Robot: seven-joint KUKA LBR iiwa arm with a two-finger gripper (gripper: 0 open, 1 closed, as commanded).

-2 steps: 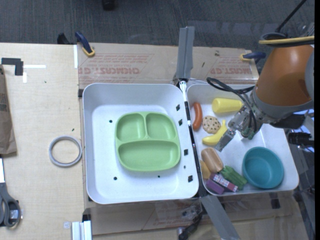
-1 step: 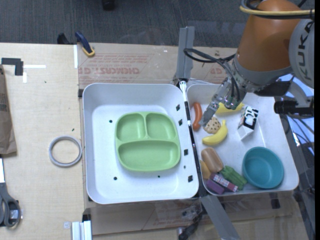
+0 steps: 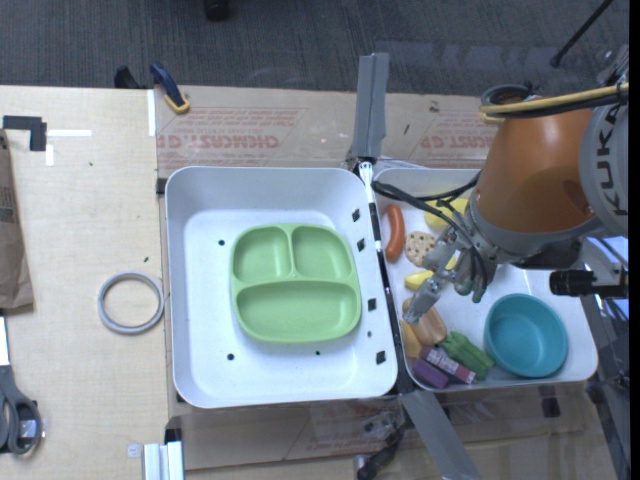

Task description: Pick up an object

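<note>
The gripper [image 3: 437,290] hangs low over the right bin [image 3: 585,363], above the small toy foods [image 3: 430,343] at its left side; whether its fingers are spread or pinching, I cannot tell; nothing looks lifted, so the pick seems undone; the orange wrist hides the bin's far part; the teal bowl [image 3: 527,335] sits near-right.

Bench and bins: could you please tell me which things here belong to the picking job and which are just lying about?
Job:
gripper
hot dog
cracker
blue bowl
purple marker

Lying about:
green plate
tape ring
scissors
blue clamp
</note>
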